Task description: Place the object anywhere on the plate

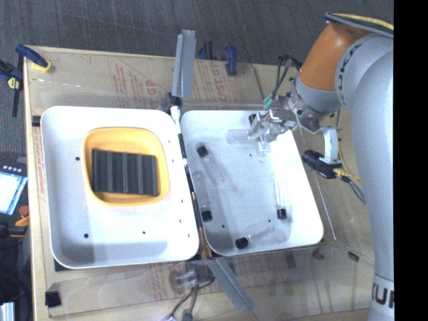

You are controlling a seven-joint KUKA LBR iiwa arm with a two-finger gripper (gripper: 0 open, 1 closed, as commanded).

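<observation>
A yellow plate [126, 139] with a dark ribbed centre lies in the left bin [60, 226]. Several clear plastic tubes with black caps lie scattered in the right bin [304, 226]: one near the left wall [208, 166], one at the right [279, 199], one at the front [257, 236]. My gripper [262, 130] hangs low over the right bin's far right corner. A pale clear piece [238, 137] lies just to its left, and whether the gripper touches it is unclear.
The two bins meet at a narrow divider [187, 179]. A grey metal bar [183, 62] stands behind them, with blue clamps [231, 57] on the bench's back edge. Cables [328, 164] hang off the wrist over the right bin's right rim.
</observation>
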